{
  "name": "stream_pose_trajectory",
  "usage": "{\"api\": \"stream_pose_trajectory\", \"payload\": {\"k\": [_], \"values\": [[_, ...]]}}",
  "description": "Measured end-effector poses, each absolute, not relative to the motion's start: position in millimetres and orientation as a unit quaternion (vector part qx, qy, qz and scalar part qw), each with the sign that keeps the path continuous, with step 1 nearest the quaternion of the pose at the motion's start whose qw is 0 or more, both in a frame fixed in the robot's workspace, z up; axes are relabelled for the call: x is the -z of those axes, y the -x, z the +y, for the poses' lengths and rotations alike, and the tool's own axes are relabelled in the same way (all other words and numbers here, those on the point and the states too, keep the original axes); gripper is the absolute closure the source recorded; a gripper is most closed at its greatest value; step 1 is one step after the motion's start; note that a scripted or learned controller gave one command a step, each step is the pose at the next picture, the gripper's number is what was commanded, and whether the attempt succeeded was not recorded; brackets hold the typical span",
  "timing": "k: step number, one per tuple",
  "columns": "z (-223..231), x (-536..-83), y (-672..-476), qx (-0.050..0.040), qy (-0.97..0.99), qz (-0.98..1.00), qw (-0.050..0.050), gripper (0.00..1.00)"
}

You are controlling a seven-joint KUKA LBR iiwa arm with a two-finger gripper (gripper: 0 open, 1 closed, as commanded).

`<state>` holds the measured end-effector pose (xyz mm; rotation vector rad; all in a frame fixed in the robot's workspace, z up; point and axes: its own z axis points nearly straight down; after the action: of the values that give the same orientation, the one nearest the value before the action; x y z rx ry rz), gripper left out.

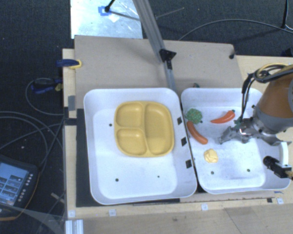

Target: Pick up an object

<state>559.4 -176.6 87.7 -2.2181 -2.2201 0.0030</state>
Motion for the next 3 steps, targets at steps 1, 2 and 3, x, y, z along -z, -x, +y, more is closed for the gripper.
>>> {"api": "stream_pose_trajectory", "payload": {"k": [1, 2, 3], "values": [[-176.9, -101.6, -561.5, 0.0012, 0.707, -0.707, -0.001, 1.00], [-181.1, -159.7, -572.3, 0.0019, 0.705, -0.709, -0.004, 1.00], [-181.7, -204.1, -577.5, 0.0018, 0.705, -0.709, -0.003, 1.00]]}}
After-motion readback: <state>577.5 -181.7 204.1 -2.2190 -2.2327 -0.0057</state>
